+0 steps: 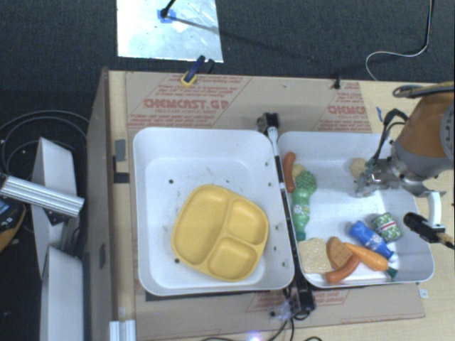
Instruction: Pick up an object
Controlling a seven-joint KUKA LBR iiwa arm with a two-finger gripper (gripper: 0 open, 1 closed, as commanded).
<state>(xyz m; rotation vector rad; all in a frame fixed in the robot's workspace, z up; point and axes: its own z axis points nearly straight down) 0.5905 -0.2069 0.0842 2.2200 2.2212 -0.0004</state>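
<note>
Toy food items (341, 251) lie in the right white bin (334, 158); a yellow divided plate (220, 231) sits in the left bin (153, 190). The gripper (368, 183) hovers at the right bin's upper right, its opening impossible to tell.

The grey arm (426, 158) reaches in over the right bin's (334, 155) far corner — orange band above the wrist, claw (367, 182) lowered just inside the bin's upper right

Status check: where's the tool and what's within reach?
Tool low in right bin, upper right. Toy food clustered bottom: carrot, blue bottle. Nothing visibly gripped.
</note>
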